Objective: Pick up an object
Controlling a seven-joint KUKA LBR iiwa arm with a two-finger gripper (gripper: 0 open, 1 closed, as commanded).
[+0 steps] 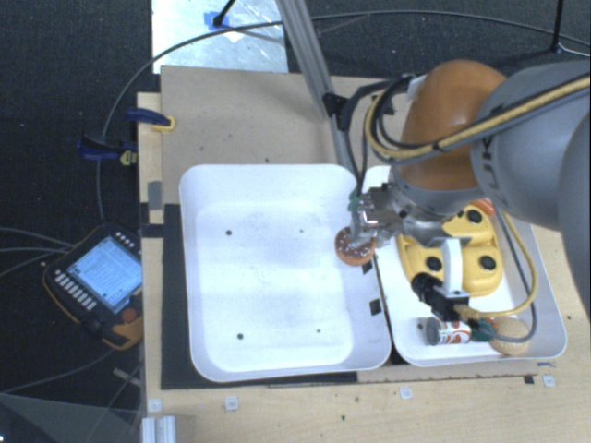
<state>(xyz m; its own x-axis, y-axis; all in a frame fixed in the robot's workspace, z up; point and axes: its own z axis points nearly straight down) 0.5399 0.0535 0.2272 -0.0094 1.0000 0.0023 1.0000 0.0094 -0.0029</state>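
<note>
camera view, from above at a slant. the arm (540,146) came in from the right, grey, its orange band (452,109) sitting over the far end of the right bin (462,356). the gripper (363,221) was low over the strip where the two bins meet, at the right rim of the left bin (268,284). could not tell whether the pincer was apart, together or clamped on anything; the wrist body hid that part.

round brown disc (354,246), speckled, paler in the middle, lay directly beneath the gripper at the right edge of the left bin. against the rim or on it: could not tell. touching the gripper or just under it: not clear either.

left bin floor was white, with a few small dark specks (240,336) spread well apart.

right bin: a yellow moulded piece (476,247) with dark round holes, in the middle, partly under the arm. near the front wall a small red-and-white can (451,332) lay on its side. just to its right sat a tan rounded lump (508,333), near or touching the can's end.

outside the bins: a brown board (240,118) under both. a handheld pendant (97,280) with a lit screen lay on the dark floor to the left. a blue clamp (148,118) sat at the board's left edge, a second blue clamp (100,146) just left of it. a grey pole (305,35) slanted from between the bins toward the top. a shiny sheet (217,21) lay beyond the board.
</note>
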